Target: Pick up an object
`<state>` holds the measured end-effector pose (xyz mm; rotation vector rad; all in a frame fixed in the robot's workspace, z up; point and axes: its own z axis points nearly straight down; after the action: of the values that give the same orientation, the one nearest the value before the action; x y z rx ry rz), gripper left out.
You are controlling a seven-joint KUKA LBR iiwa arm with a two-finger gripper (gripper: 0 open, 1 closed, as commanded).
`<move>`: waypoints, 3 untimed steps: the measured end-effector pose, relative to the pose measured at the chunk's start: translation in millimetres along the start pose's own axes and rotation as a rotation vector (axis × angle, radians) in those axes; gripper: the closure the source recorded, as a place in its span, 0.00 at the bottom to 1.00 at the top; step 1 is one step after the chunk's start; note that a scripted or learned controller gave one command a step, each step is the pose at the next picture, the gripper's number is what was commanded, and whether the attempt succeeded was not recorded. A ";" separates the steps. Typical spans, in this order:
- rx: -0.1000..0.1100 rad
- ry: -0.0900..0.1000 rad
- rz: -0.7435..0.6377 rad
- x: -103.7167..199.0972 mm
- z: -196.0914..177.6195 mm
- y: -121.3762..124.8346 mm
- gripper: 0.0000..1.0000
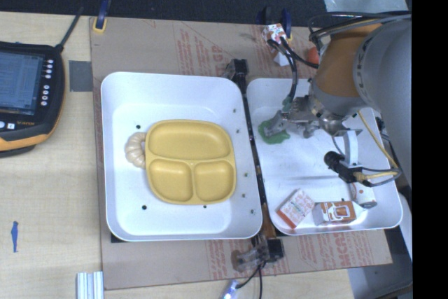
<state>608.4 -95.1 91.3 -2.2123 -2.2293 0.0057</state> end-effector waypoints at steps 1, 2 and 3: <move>-0.001 0.002 0.003 -23.5 -0.8 47.1 0.00; 0.001 0.002 0.002 -12.1 -0.4 31.2 0.00; -0.001 0.002 0.003 -1.8 -0.9 48.0 0.00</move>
<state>656.4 -96.6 92.1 -2.2156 -2.2249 0.0016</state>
